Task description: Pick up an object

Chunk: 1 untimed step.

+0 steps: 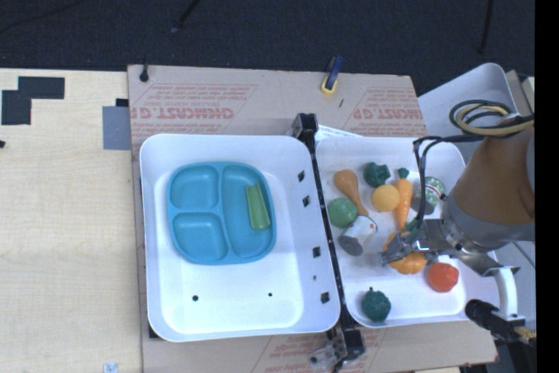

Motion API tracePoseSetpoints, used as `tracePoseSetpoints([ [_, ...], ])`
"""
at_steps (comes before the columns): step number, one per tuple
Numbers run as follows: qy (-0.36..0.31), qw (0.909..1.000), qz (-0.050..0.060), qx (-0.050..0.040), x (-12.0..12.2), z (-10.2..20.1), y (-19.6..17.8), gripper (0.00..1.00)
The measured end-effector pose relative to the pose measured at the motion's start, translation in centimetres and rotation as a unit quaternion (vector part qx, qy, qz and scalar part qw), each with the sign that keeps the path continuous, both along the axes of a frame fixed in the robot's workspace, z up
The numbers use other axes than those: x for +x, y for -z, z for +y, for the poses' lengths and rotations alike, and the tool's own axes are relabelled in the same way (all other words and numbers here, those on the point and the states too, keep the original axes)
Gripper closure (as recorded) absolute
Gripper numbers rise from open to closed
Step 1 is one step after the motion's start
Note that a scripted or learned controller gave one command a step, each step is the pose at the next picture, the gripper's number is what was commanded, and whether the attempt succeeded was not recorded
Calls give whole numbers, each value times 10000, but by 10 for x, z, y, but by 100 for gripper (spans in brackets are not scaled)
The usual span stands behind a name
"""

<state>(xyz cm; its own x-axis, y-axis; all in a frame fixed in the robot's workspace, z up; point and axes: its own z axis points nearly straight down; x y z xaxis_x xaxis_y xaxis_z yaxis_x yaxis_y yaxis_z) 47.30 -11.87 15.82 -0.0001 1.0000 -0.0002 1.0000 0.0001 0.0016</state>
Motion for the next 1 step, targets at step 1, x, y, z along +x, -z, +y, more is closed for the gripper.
tracePoseSetpoints([
  [1, -3, 10000, -8, 0, -2, 3, -62, 100],
])
